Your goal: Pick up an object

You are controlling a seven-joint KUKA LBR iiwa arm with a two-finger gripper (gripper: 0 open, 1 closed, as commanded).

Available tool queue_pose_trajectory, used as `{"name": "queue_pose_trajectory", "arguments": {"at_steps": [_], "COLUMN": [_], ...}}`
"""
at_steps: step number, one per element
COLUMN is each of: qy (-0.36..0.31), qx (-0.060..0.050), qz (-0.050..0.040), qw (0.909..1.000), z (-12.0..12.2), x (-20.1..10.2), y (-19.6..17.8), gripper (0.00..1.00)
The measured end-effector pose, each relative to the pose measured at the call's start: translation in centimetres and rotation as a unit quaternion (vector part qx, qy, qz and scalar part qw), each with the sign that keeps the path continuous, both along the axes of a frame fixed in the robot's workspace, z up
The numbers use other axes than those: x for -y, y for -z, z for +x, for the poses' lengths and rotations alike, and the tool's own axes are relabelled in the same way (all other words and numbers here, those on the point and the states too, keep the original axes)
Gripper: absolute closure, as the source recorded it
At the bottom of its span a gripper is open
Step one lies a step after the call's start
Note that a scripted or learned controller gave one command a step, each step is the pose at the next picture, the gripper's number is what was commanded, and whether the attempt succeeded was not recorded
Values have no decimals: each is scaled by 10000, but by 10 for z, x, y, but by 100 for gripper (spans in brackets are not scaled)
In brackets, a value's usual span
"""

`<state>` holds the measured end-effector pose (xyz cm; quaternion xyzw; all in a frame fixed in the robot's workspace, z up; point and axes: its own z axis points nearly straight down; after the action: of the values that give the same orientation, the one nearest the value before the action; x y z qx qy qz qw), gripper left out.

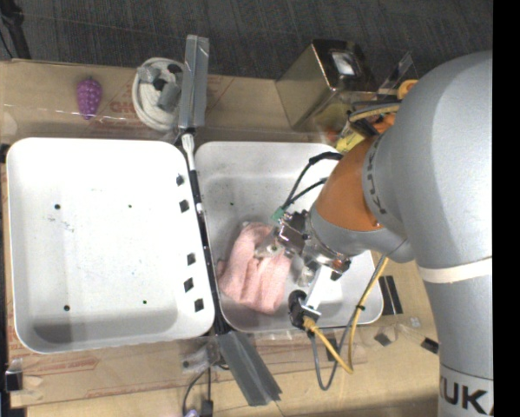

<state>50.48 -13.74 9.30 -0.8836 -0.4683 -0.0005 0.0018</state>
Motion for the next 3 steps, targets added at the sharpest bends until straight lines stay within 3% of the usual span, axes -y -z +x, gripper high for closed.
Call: {"name": "queue_pose_trajectory", "arguments": {"at_steps": [1,2,3], "qy": [-1389,-2480,-3784], "qx": [-5,8,17], "qz": [-9,-10,-17], "qw": [9903,9688,9257], "z": [43,89,127], "x": [-27,-17,-29], "y": [-5,0,0], "gripper": [0,0,0]}}
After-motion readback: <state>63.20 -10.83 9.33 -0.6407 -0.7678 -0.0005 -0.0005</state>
